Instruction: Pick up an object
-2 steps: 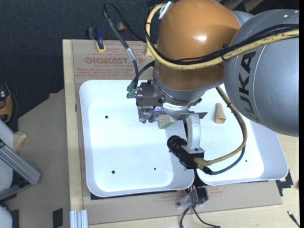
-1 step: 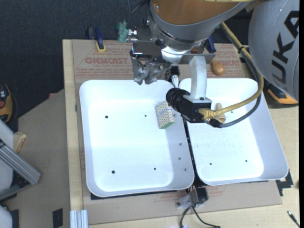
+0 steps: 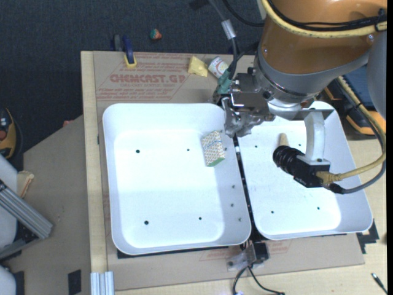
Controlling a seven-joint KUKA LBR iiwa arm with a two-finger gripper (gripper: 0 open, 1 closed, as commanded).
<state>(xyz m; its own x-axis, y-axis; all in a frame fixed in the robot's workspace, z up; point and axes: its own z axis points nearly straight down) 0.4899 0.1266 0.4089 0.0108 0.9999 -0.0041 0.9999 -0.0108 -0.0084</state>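
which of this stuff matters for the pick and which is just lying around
For the job: gripper; speckled block in the left bin; small tan piece in the right bin.

Just lying about: yellow scrap, white scrap and blue clamp on the board behind the bins; small coloured bit on the dark floor.

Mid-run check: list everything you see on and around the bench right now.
left bin: one, white, bench's left half
right bin: one, white, beside it on the right
patterned block: one, green and white, left bin, near its right wall
tan peg: one, tan, right bin, far part
clamp: one, blue and yellow, board's far edge
yellow scrap: one, yellow, board's far edge
arm: one, grey and orange, reaching in from the right
pincer: one, dark metal, over the bins' shared wall, beside the block
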